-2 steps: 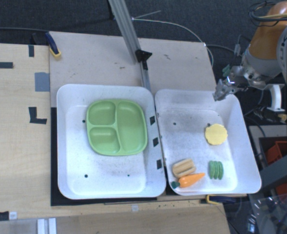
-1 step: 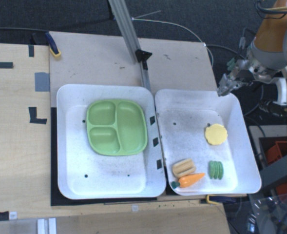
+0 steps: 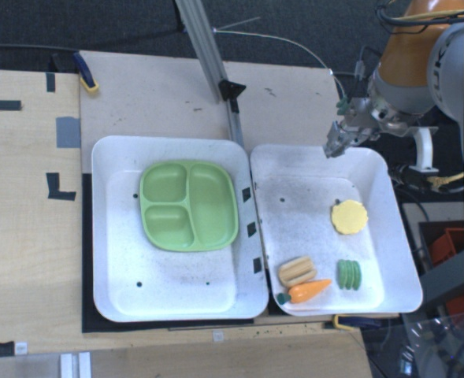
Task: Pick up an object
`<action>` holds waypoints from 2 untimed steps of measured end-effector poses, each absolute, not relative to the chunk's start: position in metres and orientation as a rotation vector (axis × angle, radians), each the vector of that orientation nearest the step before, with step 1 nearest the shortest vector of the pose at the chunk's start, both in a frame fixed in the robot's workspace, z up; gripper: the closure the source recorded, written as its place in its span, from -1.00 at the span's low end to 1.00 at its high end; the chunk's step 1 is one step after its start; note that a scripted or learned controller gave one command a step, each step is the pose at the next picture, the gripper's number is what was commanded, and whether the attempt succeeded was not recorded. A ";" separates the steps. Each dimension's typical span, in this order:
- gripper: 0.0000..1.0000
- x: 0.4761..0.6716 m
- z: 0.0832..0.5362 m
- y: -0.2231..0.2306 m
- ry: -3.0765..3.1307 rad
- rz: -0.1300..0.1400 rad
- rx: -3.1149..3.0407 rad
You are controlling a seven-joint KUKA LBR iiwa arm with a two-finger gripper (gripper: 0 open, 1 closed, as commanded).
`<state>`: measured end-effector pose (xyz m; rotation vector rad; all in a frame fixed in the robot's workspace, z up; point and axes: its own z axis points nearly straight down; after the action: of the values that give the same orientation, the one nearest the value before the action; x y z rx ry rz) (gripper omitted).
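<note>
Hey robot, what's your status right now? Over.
Gripper above right bin's far rim, holding nothing seen. Yellow piece, carrot, bread, green piece untouched. Path clear.

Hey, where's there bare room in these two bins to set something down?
Left bin: the strip in front of the green divided plate. Right bin: its far and left floor, between the gripper and yellow disc. Crowded: near edge, where bread roll, carrot and green piece cluster.

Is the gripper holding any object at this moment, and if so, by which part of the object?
Nothing is held. The gripper hangs over the far edge of the right bin, apart from the yellow piece, the carrot and the other food toys.
</note>
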<state>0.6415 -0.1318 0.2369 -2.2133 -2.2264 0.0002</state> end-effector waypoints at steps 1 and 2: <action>1.00 0.639 0.236 -0.085 -2.226 0.001 -2.214; 1.00 0.625 0.223 -0.034 -2.225 0.003 -2.213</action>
<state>0.6255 -0.0335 0.2230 -2.2126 -2.2249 0.0031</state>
